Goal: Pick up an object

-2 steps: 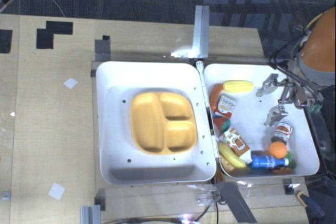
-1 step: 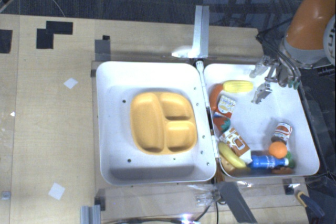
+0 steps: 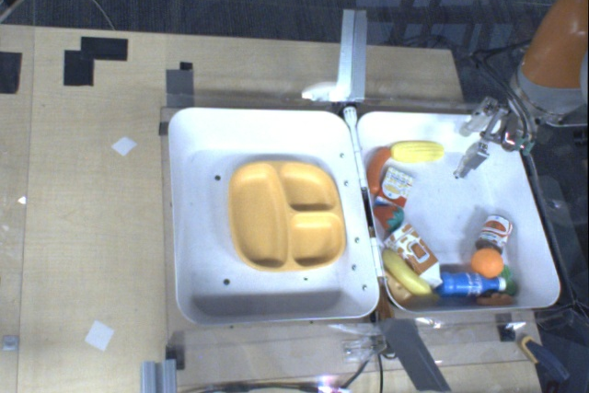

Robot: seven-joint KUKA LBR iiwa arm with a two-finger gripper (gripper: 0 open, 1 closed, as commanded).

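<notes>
My gripper [image 3: 474, 141] hangs over the far right part of the right bin [image 3: 543, 235], open, with nothing between its fingers. A yellow corn cob [image 3: 416, 151] lies just to its left near the bin's back wall. Below the cob is a red packet [image 3: 391, 181]. A brown and white box [image 3: 411, 246] and a banana [image 3: 405, 273] lie along the bin's left side. A blue bottle [image 3: 465, 283], an orange ball [image 3: 489, 263] and a small red can [image 3: 496, 230] sit by the front right corner.
The left bin [image 3: 198, 198] holds a yellow divided plate [image 3: 283, 213]. A metal post [image 3: 353, 55] stands behind the wall between the bins. The bare middle of the right bin's floor [image 3: 456, 207] lies below the gripper.
</notes>
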